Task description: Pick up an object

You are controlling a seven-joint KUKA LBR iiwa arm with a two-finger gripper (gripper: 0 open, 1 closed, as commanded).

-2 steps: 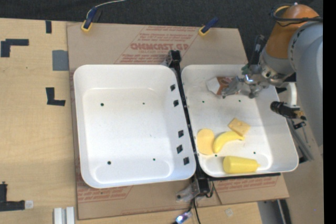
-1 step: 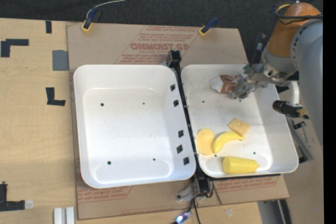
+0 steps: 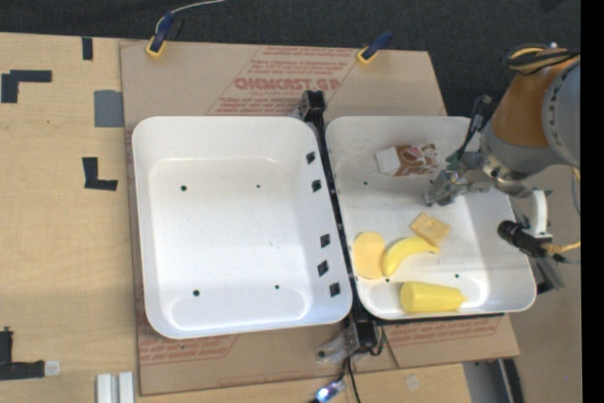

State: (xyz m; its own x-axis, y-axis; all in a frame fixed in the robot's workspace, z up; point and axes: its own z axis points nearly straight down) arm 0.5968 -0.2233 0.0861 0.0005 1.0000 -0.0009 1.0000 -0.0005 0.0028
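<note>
The right bin (image 3: 491,297) holds several objects. A small white and brown packet (image 3: 406,159) lies near its far side. A tan square piece (image 3: 430,229) sits at the middle, with a yellow disc (image 3: 368,253) and a yellow banana-shaped piece (image 3: 406,252) to its left. A yellow block (image 3: 431,297) rests by the near wall. My gripper (image 3: 441,193) is low inside this bin, just right of the packet and just above the tan square. Nothing is visibly held in it.
The left bin (image 3: 151,203) stands beside the right one, with a black divider (image 3: 326,203) between them. The grey arm with its orange band (image 3: 528,109) leans in over the right bin's right wall. Cardboard (image 3: 283,80) lies under both bins.
</note>
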